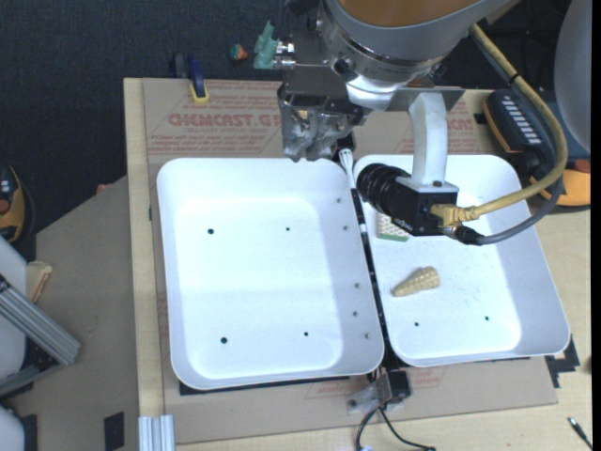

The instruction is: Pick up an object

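Reaching in from the top right, a grey arm with an orange band, cut off by the frame. Below it, the claw at the far rim of the left bin, fingers blurred, spread or pressed together impossible to tell. In the smooth white right bin, a tan ridged cone lying sideways, plus a speckled card half hidden behind a black camera unit.

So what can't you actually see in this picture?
- Gripper: blurred and dark at the left bin's far rim; open or shut, can't tell.
- Green-patterned item in the right bin: mostly hidden under the arm's black camera unit.
- Cone: too small to identify.
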Available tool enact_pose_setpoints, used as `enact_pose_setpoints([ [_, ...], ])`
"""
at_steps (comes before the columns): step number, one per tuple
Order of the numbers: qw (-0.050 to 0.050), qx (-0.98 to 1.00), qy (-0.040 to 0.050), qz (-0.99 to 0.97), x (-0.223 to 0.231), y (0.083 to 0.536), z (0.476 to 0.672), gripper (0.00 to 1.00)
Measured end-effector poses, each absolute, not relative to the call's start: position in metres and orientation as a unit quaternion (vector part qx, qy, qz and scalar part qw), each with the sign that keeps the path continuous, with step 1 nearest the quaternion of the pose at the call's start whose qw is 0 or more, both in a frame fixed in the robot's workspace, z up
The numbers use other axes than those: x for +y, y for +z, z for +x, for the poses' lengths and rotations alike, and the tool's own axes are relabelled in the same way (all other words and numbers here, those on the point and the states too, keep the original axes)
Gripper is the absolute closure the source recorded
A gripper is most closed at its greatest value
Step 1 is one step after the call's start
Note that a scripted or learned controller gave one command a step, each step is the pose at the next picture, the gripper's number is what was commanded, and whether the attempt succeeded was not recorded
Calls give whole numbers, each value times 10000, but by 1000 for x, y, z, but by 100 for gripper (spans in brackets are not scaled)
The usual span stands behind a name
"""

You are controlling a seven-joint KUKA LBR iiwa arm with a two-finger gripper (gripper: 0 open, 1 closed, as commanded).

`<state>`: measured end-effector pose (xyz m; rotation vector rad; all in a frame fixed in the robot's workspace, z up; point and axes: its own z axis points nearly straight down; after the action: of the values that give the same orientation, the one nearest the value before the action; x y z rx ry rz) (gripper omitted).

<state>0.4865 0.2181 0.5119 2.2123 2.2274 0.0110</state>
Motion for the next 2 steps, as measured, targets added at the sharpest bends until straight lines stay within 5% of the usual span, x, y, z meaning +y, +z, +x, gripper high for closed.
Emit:
enact_pose_setpoints([
  [1,17,7101,51,7041,219,522,487,100],
  [2,-33,7069,-88,7072,224,370,477,100],
])
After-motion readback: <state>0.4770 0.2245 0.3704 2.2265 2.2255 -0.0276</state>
